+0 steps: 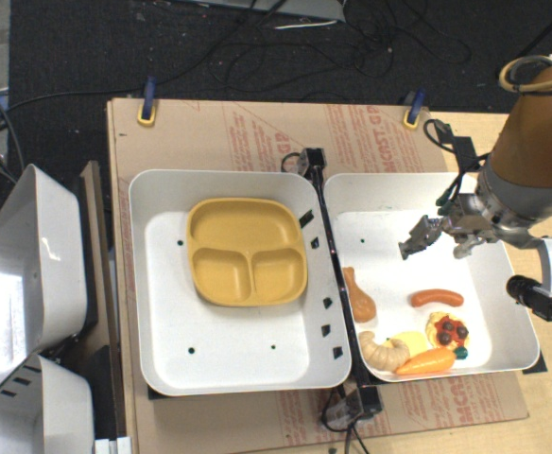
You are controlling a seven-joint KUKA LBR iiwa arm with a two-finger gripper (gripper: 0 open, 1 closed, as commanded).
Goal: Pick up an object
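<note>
My gripper [441, 244] hangs over the middle of the right bin [503, 282], open, with nothing between its fingers. Toy foods lie below it toward the bin's front. A red sausage [437, 298] sits just in front of the gripper. A tan drumstick [356, 296] lies by the left wall. At the front are a knobbly beige piece [385, 351], a yellow cheese wedge [410, 340], an orange carrot [427, 361] and a small tart with berries [447, 329].
A yellow divided plate [248, 252] lies in the left bin [163, 348]. A black divider [331, 272] runs between the bins. The arm's orange band [536, 130] looms at the right. Another white bin [25, 272] stands off the bench, left.
</note>
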